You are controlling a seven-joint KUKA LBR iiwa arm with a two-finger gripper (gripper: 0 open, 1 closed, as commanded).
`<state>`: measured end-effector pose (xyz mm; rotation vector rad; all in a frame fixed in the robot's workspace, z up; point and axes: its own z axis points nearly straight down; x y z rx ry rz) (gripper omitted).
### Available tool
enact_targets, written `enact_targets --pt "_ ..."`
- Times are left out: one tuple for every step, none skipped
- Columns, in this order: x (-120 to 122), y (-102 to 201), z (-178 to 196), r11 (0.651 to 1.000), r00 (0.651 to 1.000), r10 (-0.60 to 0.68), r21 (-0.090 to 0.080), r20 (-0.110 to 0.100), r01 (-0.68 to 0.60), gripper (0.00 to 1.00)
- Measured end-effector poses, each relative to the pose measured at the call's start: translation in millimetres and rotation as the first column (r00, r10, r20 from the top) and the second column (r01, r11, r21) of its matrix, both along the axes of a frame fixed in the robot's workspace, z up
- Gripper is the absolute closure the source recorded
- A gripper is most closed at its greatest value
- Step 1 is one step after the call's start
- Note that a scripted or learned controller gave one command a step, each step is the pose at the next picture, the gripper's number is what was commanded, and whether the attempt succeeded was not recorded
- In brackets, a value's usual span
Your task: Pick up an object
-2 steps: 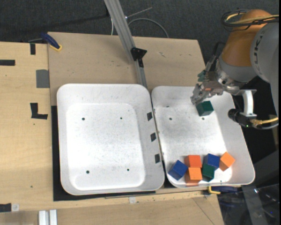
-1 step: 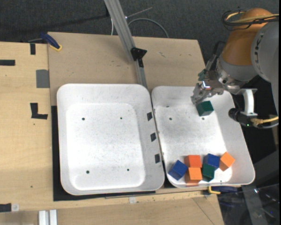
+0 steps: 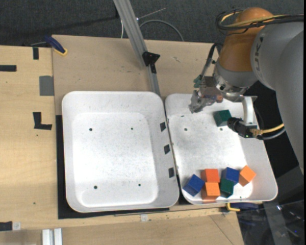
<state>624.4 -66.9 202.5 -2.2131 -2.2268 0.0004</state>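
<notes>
The end effector (image 3: 200, 100) hangs over the far left part of the right bin (image 3: 204, 147), close to the bin's far rim. From this slant I cannot tell whether it is apart or together. Just to its right, and slightly nearer, a green block (image 3: 223, 117) lies on the bin floor, close to the end effector but apart from it. The arm (image 3: 283, 60) reaches in from the right, its orange band (image 3: 239, 47) just above the wrist.

The other blocks sit bunched in the near right corner of the same bin, well apart from the end effector. The left blue block (image 3: 194, 184) lies at the left of the bunch. Beside it are a far orange block (image 3: 211, 175) and, touching it on the near side, a near orange block (image 3: 211, 189). To their right come the right blue block (image 3: 231, 175), with a dark green block (image 3: 226, 188) just near of it, and at the right end a tilted orange block (image 3: 247, 174).

The left bin (image 3: 112, 152) lies beside the right one, their rims touching. Both rest on the pale worktop (image 3: 20, 162), which carries black tape marks (image 3: 38, 120) on its left side. A metal bar (image 3: 135, 29) slants down from the far edge to the gap between the bins.
</notes>
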Motion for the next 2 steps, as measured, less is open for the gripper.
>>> enact_targets --pt "-6 63 10 1.000 1.000 0.002 0.001 0.001 -0.002 1.00" --pt "-7 127 8 1.000 1.000 0.002 0.001 0.000 -0.002 1.00"
